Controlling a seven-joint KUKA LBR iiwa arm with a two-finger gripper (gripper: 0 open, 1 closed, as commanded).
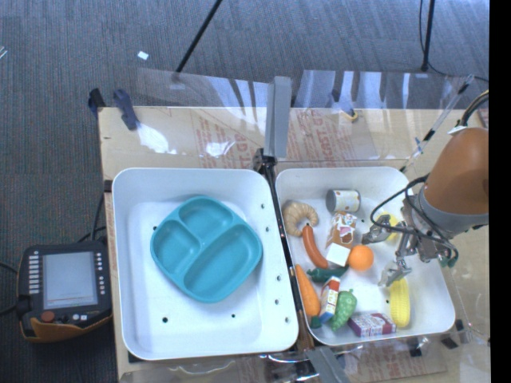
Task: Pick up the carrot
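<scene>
Orange and slim, the carrot (307, 290) lies well to the left of the claw (397, 268), along the left wall of the right bin (444, 294), its green top end pointing toward the bin's near edge. Nothing touches it from above; a small red-and-white carton (330, 293) sits just beside it on the claw's side.

The claw hangs low over the right half of the right bin, with the grey wrist and orange band of the arm (457, 183) above and to its right. Its fingers look parted, with nothing between them, though the dark metal blurs against the bin floor, so how wide they stand is hard to judge. Just below the claw lies a yellow corn cob (400, 301), close to the fingertips but seemingly apart from them.

To the claw's left sit an orange fruit (361, 258), a white block (338, 254) touching it, and a red sausage (314, 246) further left. A croissant (300, 213) and a small can (342, 200) lie up and to the left, and a yellow item (389, 224), perhaps a banana, is partly hidden behind the wrist. Below and to the left are a green bumpy vegetable (344, 309) and a red packet (371, 324).

Far left of the claw, the left bin (128, 214) holds a blue divided plate (206, 248).
</scene>
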